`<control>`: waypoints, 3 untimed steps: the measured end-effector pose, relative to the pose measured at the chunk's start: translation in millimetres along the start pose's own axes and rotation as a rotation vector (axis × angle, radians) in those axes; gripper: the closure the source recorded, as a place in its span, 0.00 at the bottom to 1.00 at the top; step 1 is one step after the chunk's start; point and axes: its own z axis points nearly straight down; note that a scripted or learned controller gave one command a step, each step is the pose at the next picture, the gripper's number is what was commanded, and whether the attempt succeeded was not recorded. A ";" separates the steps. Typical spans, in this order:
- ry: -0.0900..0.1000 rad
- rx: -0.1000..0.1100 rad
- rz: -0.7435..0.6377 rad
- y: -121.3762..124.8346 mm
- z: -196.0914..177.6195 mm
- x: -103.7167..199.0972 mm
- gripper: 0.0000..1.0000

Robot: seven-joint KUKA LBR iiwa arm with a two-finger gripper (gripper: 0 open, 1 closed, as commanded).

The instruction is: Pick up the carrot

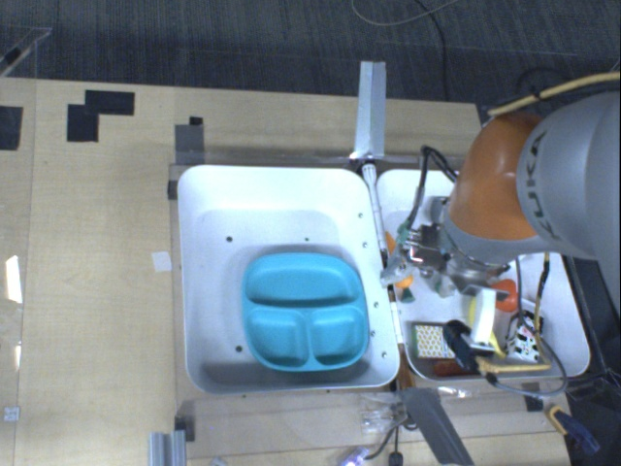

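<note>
Gripper low over the right bin, at the wall it shares with the left bin. The wrist covers it from above, so I cannot tell whether it is spread or closed on anything.

Carrot: a small orange sliver just below-left of the gripper, close against the shared wall. This is probably the carrot, though little of it is visible. A redder item lies well off on the gripper's far side, beside a yellow piece.

Handling, judged: likely a toy carrot, so light, stiff and smooth-skinned, and not fragile. The tapered body will tend to squirt out of a pinch near the tip. Best hold is across the thick end or mid-body, with the closing direction square to its long axis.

Risks: the wall leaves little room on that side, and one side of the gripper may land on the rim or push the carrot along the wall instead of closing round it. A light object may also roll when nudged.

Blue tray in the left bin is not involved.
</note>
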 end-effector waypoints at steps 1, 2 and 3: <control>0.001 -0.002 -0.131 50.7 -1.2 -10.9 0.00; 0.000 -0.003 -0.131 50.7 -1.2 -11.0 0.00; 0.001 -0.003 -0.309 34.9 -1.3 -9.7 0.00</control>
